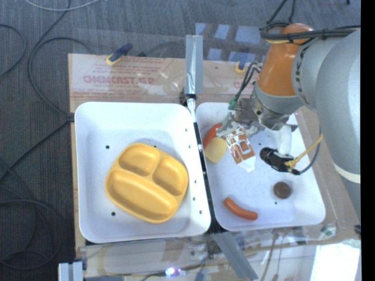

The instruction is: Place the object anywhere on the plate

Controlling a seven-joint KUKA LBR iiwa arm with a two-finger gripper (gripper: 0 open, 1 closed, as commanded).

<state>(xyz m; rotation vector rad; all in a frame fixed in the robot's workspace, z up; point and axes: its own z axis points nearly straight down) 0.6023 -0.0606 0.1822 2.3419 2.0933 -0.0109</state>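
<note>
Though divided, glossy yellow plate (147,182)

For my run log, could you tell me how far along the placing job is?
Nothing is on the yellow divided plate in the left bin yet. The gripper hovers over the packet in the right bin. Picking, carrying over and placing all remain.
</note>
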